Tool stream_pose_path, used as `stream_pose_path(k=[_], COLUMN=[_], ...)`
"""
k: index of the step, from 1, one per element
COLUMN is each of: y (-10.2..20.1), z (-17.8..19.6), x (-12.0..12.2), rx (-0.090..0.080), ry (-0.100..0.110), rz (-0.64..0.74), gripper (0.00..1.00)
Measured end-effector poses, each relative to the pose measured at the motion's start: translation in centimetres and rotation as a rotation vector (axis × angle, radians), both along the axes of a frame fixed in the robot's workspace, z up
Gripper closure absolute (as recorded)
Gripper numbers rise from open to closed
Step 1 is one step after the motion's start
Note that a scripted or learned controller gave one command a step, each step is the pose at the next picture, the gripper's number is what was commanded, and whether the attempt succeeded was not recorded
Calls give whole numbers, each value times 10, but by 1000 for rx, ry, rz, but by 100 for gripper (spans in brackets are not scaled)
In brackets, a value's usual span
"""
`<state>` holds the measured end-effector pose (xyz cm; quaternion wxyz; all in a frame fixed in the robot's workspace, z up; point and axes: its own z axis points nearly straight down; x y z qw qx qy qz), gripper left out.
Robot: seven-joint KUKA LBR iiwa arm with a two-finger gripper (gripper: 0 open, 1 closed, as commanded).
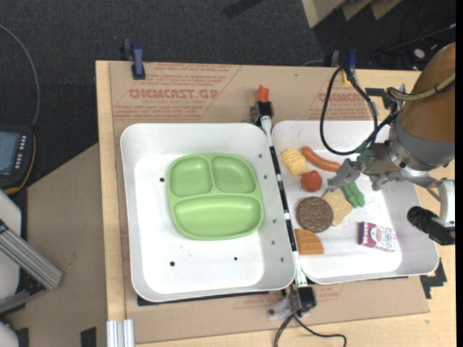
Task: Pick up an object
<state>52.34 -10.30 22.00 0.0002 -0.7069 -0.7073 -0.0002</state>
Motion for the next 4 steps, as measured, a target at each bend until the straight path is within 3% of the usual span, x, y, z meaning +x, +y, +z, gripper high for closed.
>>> stream_pose_path(k=[1, 2, 3, 4], y=[2, -20, -13, -13], z=[-142, -136, -136, -125], x=[57, 143, 91, 94], rx=[0, 1, 1, -1], ry=[1, 13, 5, -2], rz=[2, 0, -2, -2], gripper=[0, 0, 0, 100])
